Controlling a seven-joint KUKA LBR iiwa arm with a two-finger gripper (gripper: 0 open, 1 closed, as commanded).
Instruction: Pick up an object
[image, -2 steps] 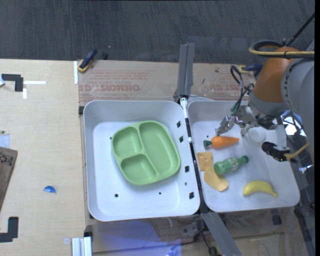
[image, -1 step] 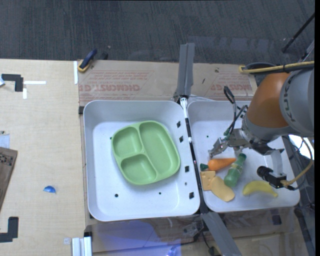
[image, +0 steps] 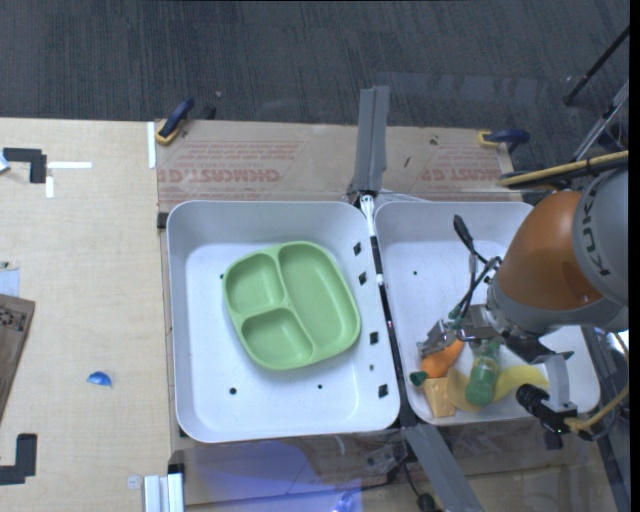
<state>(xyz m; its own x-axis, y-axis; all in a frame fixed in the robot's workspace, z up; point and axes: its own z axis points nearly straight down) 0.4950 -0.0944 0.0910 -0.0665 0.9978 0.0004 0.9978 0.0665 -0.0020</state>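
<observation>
Carrot (image: 441, 360), the likeliest pick, lies at the right bin's (image: 420, 255) front, toward six o'clock of that bin. Its long axis runs from ten-thirty to four-thirty, and its green tip points down-left toward the front wall. A yellow wedge (image: 438, 396) touches it at five o'clock, a green bottle (image: 482, 376) stands just beside it at three o'clock, and a yellow banana-like piece (image: 520, 378) lies beyond that.

The gripper (image: 470, 335) sits over this cluster, just up-right of the carrot, under the orange-banded wrist; whether its claw is spread or pinched I cannot tell, and nothing is plainly caught in it.

The risk, as I judge it, is the crowding: a descent could land on two things at once, or nudge the carrot against the front wall so it rolls away. Closing along the carrot's length instead of across it would likely slip off.

At nine o'clock, the left bin (image: 190, 300) holds a green divided plate (image: 291, 303), well apart.
</observation>
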